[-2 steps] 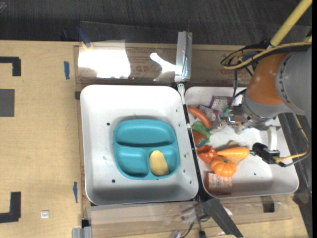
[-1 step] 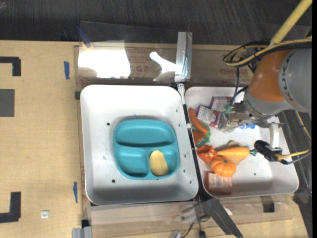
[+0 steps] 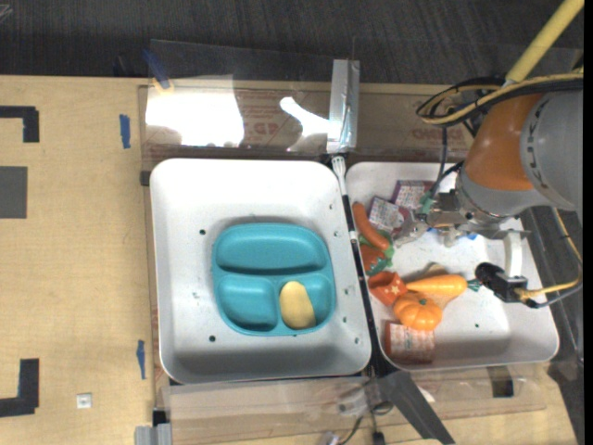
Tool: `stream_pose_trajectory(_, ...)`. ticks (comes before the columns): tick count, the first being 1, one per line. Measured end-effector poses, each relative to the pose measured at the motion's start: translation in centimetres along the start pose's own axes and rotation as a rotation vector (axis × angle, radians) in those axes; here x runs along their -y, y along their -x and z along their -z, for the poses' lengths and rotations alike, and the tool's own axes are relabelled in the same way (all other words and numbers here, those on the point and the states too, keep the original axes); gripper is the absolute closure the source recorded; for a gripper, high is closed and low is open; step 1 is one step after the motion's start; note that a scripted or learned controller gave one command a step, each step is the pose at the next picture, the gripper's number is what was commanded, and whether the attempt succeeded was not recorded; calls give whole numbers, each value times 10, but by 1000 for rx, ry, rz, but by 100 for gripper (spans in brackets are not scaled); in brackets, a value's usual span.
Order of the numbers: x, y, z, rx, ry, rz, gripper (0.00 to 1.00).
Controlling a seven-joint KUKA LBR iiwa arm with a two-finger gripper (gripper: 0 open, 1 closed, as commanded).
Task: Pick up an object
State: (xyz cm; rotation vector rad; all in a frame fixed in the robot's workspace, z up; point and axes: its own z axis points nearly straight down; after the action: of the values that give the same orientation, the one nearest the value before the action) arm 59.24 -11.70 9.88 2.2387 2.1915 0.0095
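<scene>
Hovering over the right bin point(image 3: 542, 341), the gripper point(image 3: 443, 213) was seen above the toy food, though whether it was released or clenched could not be told. A toy carrot point(image 3: 437, 286) lay just below; a centred, vertical descent was advised.

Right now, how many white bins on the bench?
2. Left bin holds a teal divided tray with a yellow potato-like item. Right bin holds mixed toy food; the arm hides part of it.
</scene>
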Motion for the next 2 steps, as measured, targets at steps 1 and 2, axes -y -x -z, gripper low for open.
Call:
stream_pose_trajectory(1, -39, -4, -13, -1, -7, 20, 0)
stream_pose_trajectory(2, -30, 60, -13, -4, -8, -186, 0)
